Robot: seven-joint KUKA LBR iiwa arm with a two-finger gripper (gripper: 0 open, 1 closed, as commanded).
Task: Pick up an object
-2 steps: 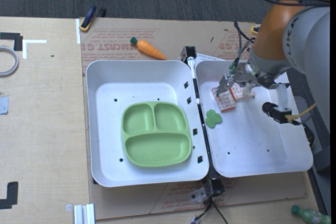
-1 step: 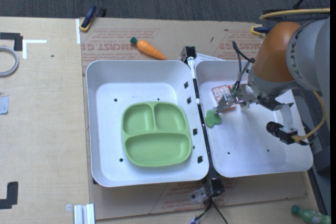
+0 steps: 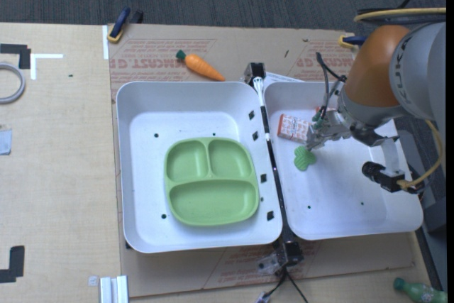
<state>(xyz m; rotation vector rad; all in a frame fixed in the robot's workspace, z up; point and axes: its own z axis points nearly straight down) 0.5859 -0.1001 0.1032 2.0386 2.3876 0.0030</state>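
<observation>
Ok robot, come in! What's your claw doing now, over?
Gripper low in right bin, above small green object. Grasp unconfirmed. Orange-white packet close beside.

Robot lab: taped bench point(image 3: 57, 174), white bins point(image 3: 135, 174)

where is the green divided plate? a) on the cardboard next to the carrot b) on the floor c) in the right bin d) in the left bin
d: the green divided plate lies flat in the left bin, while the right bin holds a small green object and a small packet near the tool.
</observation>
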